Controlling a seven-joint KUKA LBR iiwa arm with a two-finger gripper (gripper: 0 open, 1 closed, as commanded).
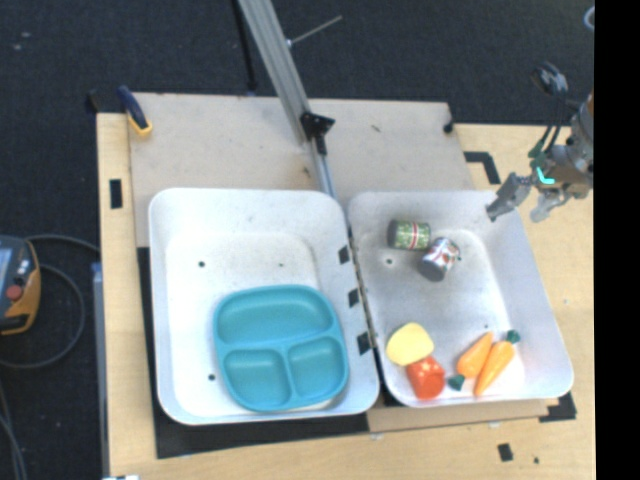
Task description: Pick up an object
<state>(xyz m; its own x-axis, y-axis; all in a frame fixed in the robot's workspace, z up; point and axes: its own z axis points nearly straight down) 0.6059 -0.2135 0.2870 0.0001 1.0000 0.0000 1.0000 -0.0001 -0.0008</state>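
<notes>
I am watching the approach stage of this pick: nothing is grasped yet, and the fingers (527,200) are hanging spread wide with nothing between them, one tip over the upper right rim of the right bin (535,298), the other just outside it.

The candidates are all lying away from the fingers, inside that bin. Nearest, off to the side toward the bin's middle, a green can (410,235) and a silver can (440,258) are sitting touching or nearly so. Farther off, toward the near edge of the bin, a yellow piece (410,344) is resting against a red piece (426,377), and two carrots (486,360) are lying side by side just beside them. The blue divided plate (282,347) is sitting well apart in the left bin (190,238).

I am judging that the next move calls for carrying the fingers inward over one item, lining them across its narrow side, then dropping down. The silver can looks the shortest reach, though its neighbour crowds one side.

The arm (575,148) is entering from the right edge, wrist held high above the worktop (250,138), and I am reading it as slightly tilted toward the bin.
</notes>
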